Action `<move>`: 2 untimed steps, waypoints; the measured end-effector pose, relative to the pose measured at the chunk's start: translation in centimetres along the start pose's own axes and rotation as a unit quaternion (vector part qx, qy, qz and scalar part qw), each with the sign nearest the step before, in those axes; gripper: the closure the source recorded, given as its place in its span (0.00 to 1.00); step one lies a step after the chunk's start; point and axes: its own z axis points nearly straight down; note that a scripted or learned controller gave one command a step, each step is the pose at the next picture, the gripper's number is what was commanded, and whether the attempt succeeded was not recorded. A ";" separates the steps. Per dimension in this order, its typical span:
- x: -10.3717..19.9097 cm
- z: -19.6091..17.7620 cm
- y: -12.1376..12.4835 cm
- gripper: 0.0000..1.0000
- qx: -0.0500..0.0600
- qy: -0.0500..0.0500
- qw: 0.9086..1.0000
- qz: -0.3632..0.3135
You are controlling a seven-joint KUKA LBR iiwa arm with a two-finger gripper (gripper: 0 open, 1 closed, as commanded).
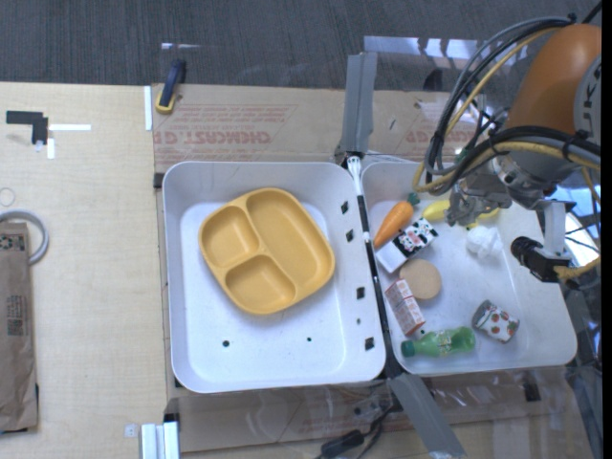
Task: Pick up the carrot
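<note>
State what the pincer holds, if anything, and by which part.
Cannot be told: the pincer is hidden by cables. The carrot lies apart in the right bin.

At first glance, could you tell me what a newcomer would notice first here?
The yellow divided plate stands out, alone in the left bin. The right bin is crowded: the carrot lies by its upper left corner, a green bottle by its near edge. The arm's orange band looms over that bin.
</note>
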 end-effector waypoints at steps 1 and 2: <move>0.0 0.0 0.0 0.00 0.000 0.000 1.000 0.000; 0.7 -6.1 -4.3 0.00 -0.002 0.002 0.999 -0.041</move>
